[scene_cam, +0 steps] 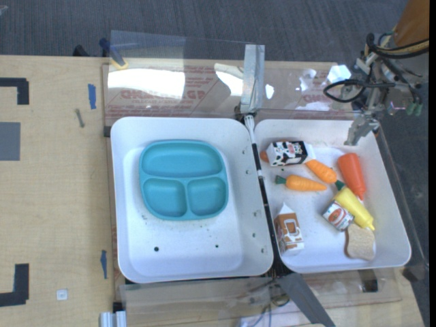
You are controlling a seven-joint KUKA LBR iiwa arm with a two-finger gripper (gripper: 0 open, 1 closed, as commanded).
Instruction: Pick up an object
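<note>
Bread slice (360,243) (right bin (395,203)); gripper (359,129) above

Arm (414,12): an orange section shows at the upper right corner, above a grey wrist housing. Loops of black cable (351,87) hang off the wrist, with lighter metal fittings beside them. Gripper (355,133): slim, pale grey metal, narrowing toward its tip.

Two white bins (129,182) are noted. A turquoise divided plate (183,179) is recorded. A black-and-white cow-patterned carton (286,152), orange carrots (305,182), a yellow bottle (355,206) and tan bread (360,244) are observed on a light wooden surface (48,182).
</note>
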